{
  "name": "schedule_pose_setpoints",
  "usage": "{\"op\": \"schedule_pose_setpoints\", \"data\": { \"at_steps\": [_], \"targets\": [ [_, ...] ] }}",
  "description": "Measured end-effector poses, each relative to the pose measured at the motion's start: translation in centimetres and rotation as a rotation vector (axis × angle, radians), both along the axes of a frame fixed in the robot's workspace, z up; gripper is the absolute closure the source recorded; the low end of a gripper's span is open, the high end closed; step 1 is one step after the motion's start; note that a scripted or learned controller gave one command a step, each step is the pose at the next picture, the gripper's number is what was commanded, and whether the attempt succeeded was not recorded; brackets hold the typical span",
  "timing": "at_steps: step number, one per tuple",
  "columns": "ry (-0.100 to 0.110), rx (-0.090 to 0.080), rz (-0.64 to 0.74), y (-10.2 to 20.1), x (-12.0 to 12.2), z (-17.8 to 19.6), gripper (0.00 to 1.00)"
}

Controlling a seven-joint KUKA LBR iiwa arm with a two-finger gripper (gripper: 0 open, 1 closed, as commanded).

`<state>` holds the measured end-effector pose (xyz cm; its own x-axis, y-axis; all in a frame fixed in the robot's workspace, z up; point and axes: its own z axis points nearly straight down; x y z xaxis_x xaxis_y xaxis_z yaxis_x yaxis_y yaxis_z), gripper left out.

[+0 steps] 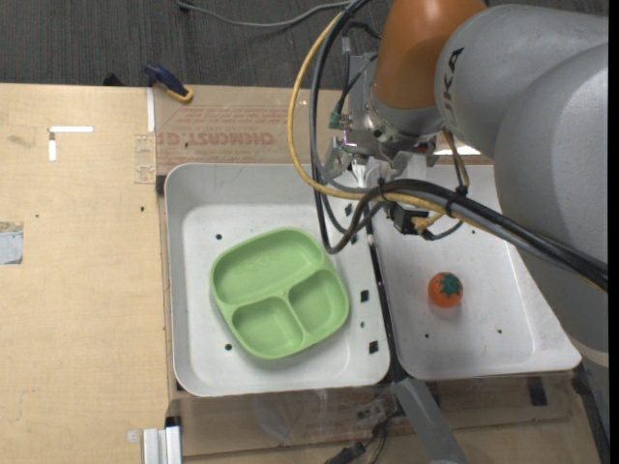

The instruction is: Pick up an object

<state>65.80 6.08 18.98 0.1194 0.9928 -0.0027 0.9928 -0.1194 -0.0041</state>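
Two bins: green tray point(280, 293) left, orange fruit point(445, 289) right; gripper point(372, 174) opening hidden

From my remote console, the green divided plate point(280, 294) looks like smooth matt plastic in the left bin point(189, 288), itself white plastic with a faint sheen. The right bin point(503, 303) matches it. The bench point(68, 259) at left shows pale bare wood; brown printed cardboard point(232, 138) lies at the far side. The arm point(542, 95) wears smooth grey casing, its orange band point(416, 37) glossy.
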Motion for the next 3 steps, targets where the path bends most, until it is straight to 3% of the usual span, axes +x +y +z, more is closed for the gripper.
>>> {"op": "schedule_pose_setpoints", "data": {
  "at_steps": [1, 2, 3],
  "targets": [
    [-0.002, -0.002, -0.377, 5.1, -6.9, 12.7, 0.00],
    [-0.001, -0.003, -0.463, 8.6, -5.7, -1.2, 0.00],
    [-0.002, -0.001, -0.263, 14.4, -4.3, -9.8, 0.00]
  ]
}}
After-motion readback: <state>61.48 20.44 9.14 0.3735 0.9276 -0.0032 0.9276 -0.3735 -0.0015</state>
